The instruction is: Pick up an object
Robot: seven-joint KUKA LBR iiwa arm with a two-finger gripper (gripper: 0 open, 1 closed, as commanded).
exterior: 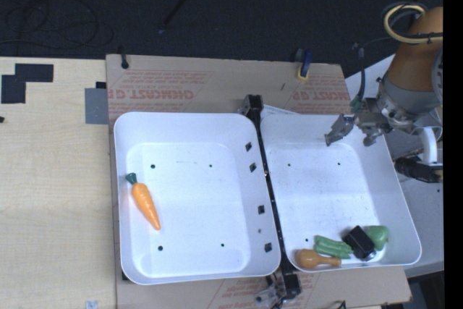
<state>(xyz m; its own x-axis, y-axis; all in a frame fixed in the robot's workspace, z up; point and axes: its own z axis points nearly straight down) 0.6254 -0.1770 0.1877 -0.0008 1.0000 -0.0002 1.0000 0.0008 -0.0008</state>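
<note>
An orange toy carrot (145,204) with a green top lies at the left side of the left bin (184,123). At the near edge of the right bin (311,130) sit a tan pear-shaped toy (316,259), a green pea pod (333,247), a black block (359,242) and a green piece (377,234), bunched together. My gripper (354,132) hangs over the far right corner of the right bin, open, with nothing between its fingers. It is far from the toys.
A black divider (261,184) with clips runs between the two bins. Both bins rest on a cardboard sheet (217,83). A blue and yellow clamp (304,66) stands at the cardboard's far edge. A black cable (423,170) lies to the right of the right bin.
</note>
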